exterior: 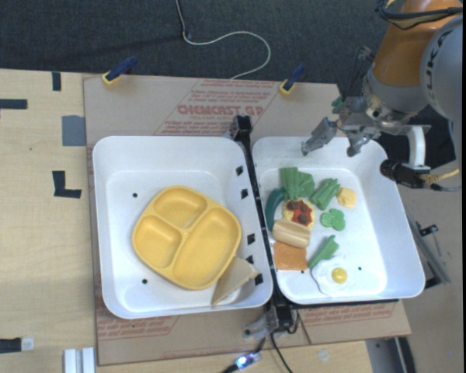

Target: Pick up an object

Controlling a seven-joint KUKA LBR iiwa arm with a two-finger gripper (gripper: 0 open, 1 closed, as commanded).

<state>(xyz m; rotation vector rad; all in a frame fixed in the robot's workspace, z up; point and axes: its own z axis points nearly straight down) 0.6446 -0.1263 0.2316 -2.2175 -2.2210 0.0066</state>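
Observation:
My gripper [335,141] hangs above the far rim of the right bin [388,231], open, with nothing between its two fingers. Below and in front of it, toy food lies in a heap in that bin: green leafy pieces [297,182], a green pod [325,192], a small yellow piece [346,199], a slice with red topping [299,209], broccoli [333,221], a hot dog [290,233], an orange slab [290,257], another green piece [324,250] and a fried egg [333,277]. The gripper touches none of them.
The left bin [116,208] holds a yellow divided plate [186,237] and a tan wedge [234,282] at its front right corner. Black clips join the bins along the middle wall [252,200]. A cable [225,37] loops across the dark floor behind the bench.

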